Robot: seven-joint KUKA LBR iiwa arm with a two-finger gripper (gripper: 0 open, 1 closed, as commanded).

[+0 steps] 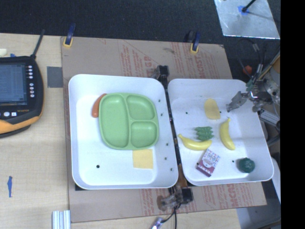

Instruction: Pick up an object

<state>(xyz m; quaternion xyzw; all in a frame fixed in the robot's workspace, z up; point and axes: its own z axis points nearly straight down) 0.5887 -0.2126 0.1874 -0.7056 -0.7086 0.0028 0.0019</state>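
Note:
The right bin point(252, 128) holds a pale yellow piece point(212, 109), two yellow bananas point(227, 135) point(194, 143), a green leafy item point(204, 132), a red and white packet point(208, 162) and a dark green round item point(246, 165). In the left bin point(81, 142) lie a green divided plate point(128, 120), an orange sausage point(96, 106) partly hidden by the plate's left edge, and a yellow cheese slice point(143, 159). My gripper point(240, 99) hangs over the right bin's far right part, to the right of the pale yellow piece, with nothing seen in it.
A teach pendant point(14, 97) lies on the bench at the far left. Two clamps point(69, 36) point(193, 42) pin the cardboard sheet's far edge. A grey metal sheet point(245, 11) sits at the back right.

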